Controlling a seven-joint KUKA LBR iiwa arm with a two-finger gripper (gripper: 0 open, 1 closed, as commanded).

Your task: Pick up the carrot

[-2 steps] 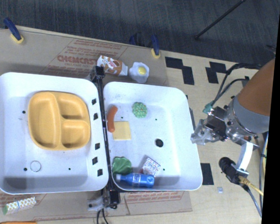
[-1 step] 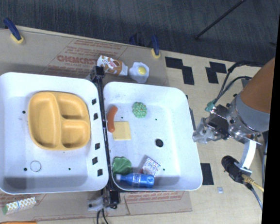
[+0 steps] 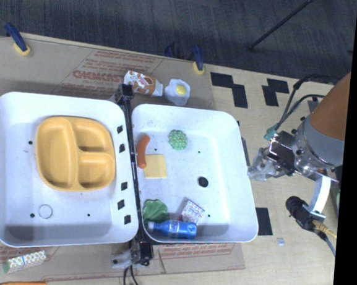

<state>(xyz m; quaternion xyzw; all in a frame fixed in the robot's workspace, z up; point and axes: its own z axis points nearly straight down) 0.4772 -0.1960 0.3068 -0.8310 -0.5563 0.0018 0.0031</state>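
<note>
Carrot [image 3: 142,150] not yet picked: it is seen lying in the right bin [image 3: 238,175], close to its left wall, just beside the yellow cheese slice [image 3: 156,166]. Claw [image 3: 264,167] is parked outside the bin's right rim over the desk [image 3: 280,253]; its state cannot be told. Approach, grasp and lift are all left.

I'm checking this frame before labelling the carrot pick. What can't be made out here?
- Gripper, camera view: small and blurred against the bench, right of the right bin; open or shut cannot be told.
- Arm: cut off by the right edge.
- Orange item: cut off by the bottom edge.
- Wrapped packet: print too small to read.
</note>
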